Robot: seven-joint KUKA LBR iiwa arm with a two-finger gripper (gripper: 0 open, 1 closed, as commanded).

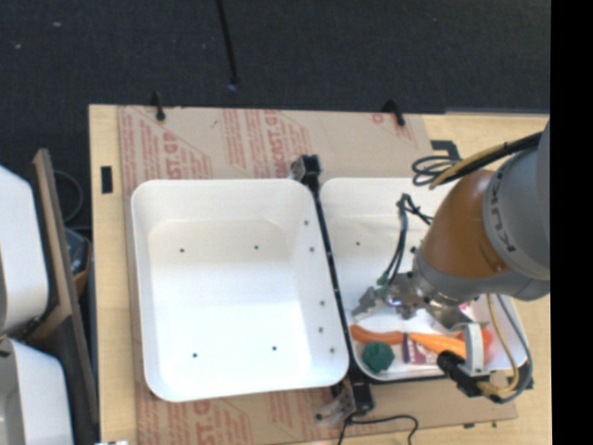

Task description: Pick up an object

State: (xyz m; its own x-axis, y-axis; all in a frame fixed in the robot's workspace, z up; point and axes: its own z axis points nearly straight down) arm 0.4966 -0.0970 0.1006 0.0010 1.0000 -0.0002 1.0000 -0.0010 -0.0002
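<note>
The hand (394, 297) hangs low over the right bin (371, 202) — likely lining up a grasp. An orange tool (435, 341) and green lump (377, 355) crowd its near edge (fingers' state: cannot tell).

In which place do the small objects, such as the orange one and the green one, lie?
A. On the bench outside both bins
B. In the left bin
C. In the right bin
C: the orange object and the green object lie in the right bin, at its near edge below the arm.
</note>
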